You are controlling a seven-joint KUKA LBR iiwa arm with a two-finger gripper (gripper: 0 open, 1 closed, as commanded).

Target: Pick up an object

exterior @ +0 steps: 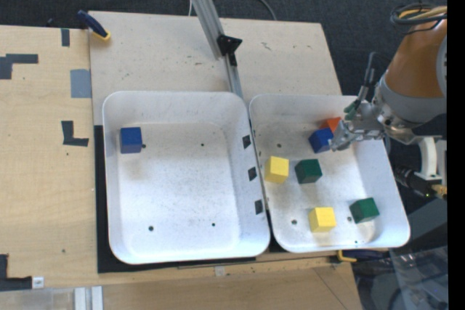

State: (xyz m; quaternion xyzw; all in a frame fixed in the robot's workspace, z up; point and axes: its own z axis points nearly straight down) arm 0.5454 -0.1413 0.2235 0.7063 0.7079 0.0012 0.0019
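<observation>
Gripper (341, 139) jaws sit against the blue cube (320, 139); their opening is unclear.

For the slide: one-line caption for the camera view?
Gripper beside blue cube in right bin; another blue cube sits left.

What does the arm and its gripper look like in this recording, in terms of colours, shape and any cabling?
The arm is rounded and bulky, with a broad orange band above a grey wrist section. A yellow cable loops over its top. The gripper is small, metallic grey with dark parts and a touch of green near its base. A thin dark rod or cable runs up beside the wrist.
</observation>
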